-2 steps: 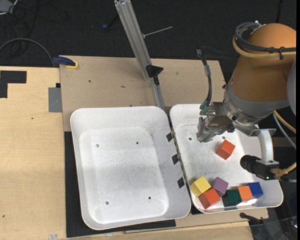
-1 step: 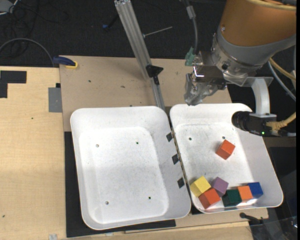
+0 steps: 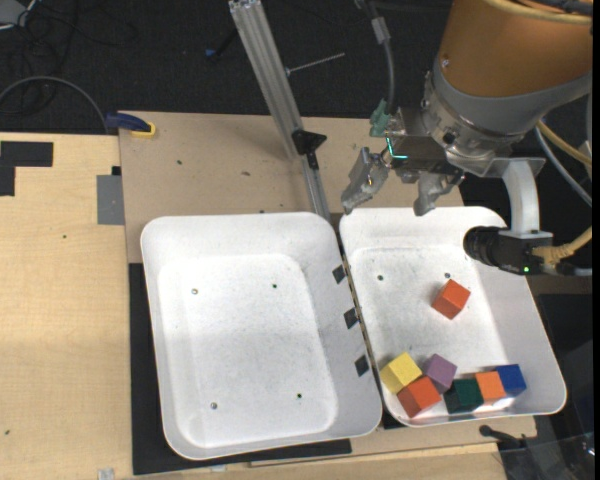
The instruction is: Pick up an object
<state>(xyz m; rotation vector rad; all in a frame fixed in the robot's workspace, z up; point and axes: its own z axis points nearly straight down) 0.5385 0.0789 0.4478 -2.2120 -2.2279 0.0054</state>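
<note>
Candidate objects all lie in the right bin [image 3: 520, 298]. An orange-red block [image 3: 451, 298] sits alone near the bin's middle, tilted on its corner relative to the bin walls, well apart from the rest. The others cluster in the bin's 6 o'clock corner: a yellow block [image 3: 401, 370] at the cluster's 9 o'clock end, a red block [image 3: 418, 396] just below it and touching, a purple block [image 3: 441, 370] beside the yellow, a dark green block [image 3: 464, 395], then an orange block [image 3: 491, 384] and a blue block [image 3: 511, 378] at the 3 o'clock end. These sit tight together — several touching, exact contacts between green, orange and blue hard to tell.

Gripper [image 3: 391, 188] hangs above the 12 o'clock rim of the right bin, toward that bin's 11 o'clock corner. Its two fingers are spread wide, nothing between them. It is well apart from every block; the lone orange-red block lies toward the gripper's 5 o'clock.

Arm: orange band [image 3: 515, 28] fills the view's 1 o'clock area, grey wrist below it.

Left bin [image 3: 170, 238] lies just beside the right one, the two sharing a seam with small black clips [image 3: 348, 316]. A slanted aluminium rail [image 3: 275, 88] runs from 12 o'clock down to the seam's top end. Wooden bench [image 3: 50, 268] extends to 9 o'clock — black marks on it at upper left.
</note>
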